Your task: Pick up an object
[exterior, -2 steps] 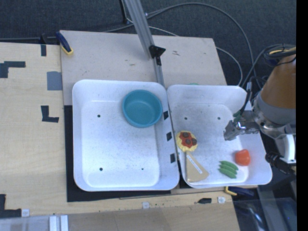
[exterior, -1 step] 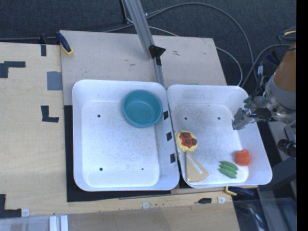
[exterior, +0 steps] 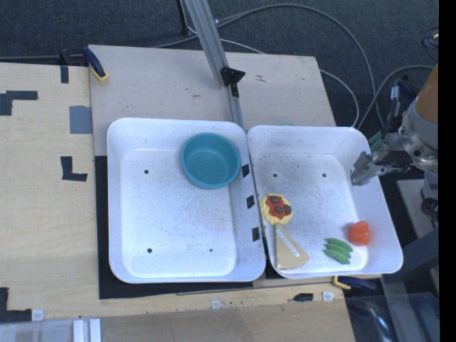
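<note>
The gripper (exterior: pixel 361 168) stood over the right rim of the right bin (exterior: pixel 303 135), carrying nothing; whether it was released or clenched could not be told.

Candidates lay in that bin's near end: a tomato (exterior: pixel 359 232) by the right wall, a green pod (exterior: pixel 338 250) just beside it, and a pizza slice (exterior: pixel 283 235) near the left wall. A blue bowl (exterior: pixel 210 160) sat in the left bin (exterior: pixel 128 212).

In my judgement the tomato was the nearest fair target. A sound approach would descend vertically, clear of the wall, straddling it squarely without catching the pod.
</note>
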`<state>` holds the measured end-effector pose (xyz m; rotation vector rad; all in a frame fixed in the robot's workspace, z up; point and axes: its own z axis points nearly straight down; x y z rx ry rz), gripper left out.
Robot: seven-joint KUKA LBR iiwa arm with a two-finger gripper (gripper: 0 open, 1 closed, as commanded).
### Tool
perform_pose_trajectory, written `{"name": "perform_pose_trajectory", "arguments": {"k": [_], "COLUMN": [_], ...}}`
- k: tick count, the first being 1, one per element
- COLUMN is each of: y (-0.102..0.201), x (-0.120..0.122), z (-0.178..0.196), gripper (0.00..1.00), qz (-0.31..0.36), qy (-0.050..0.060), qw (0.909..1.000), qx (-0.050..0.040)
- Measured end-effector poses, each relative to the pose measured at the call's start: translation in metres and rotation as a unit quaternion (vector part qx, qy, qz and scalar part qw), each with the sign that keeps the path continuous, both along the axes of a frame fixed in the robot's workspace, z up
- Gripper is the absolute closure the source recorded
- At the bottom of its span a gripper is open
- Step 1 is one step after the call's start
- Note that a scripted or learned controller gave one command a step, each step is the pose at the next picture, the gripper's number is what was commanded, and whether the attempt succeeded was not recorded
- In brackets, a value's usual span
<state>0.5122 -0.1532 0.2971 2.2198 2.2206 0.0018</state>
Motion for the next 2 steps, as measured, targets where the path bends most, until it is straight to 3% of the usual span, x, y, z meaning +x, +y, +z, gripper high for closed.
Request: {"name": "perform_pose_trajectory", "arguments": {"k": [2], "y": [0.104], "x": [0.004], "z": [-0.042], "gripper": [1.0], "qz": [0.002], "qy": [0.002], "qw": [1.0], "qx": [0.0006]}}
